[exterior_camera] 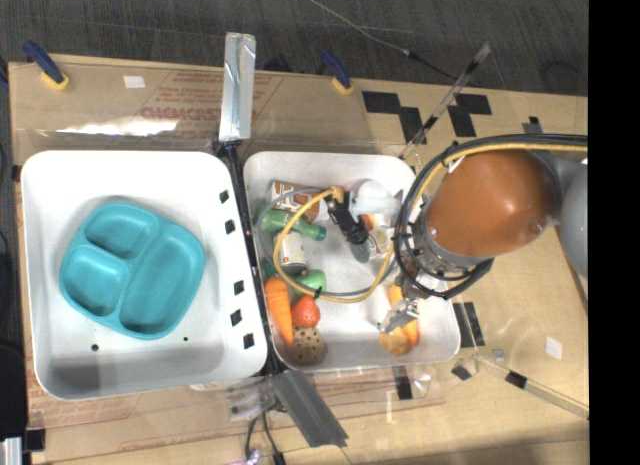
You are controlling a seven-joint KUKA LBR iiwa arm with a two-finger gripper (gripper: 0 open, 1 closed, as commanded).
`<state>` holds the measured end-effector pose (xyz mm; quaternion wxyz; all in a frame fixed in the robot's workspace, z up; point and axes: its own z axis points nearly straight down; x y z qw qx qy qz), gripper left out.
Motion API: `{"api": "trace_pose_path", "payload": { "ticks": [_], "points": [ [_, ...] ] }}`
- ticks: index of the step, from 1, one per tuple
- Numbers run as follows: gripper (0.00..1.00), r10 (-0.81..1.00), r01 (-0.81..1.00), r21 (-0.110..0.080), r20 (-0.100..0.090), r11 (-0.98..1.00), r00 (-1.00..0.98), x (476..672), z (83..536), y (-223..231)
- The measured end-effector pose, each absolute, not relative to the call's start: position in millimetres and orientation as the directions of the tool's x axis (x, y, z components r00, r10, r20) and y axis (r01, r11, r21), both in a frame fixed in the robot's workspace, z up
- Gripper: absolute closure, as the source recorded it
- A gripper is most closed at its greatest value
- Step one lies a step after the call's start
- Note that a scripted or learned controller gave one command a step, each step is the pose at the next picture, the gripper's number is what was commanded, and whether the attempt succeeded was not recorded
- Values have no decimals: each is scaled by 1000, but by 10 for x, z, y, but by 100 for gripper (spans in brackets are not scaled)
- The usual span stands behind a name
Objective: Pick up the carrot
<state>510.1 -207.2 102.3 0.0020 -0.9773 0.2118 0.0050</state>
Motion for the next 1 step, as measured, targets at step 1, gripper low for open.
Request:
{"api": "trace_pose_path", "payload": {
  "ticks": [1],
  "points": [
    [0, -419, -419, -1, -3, -908, 908, 4932, 923, -2082]
  ]
}}
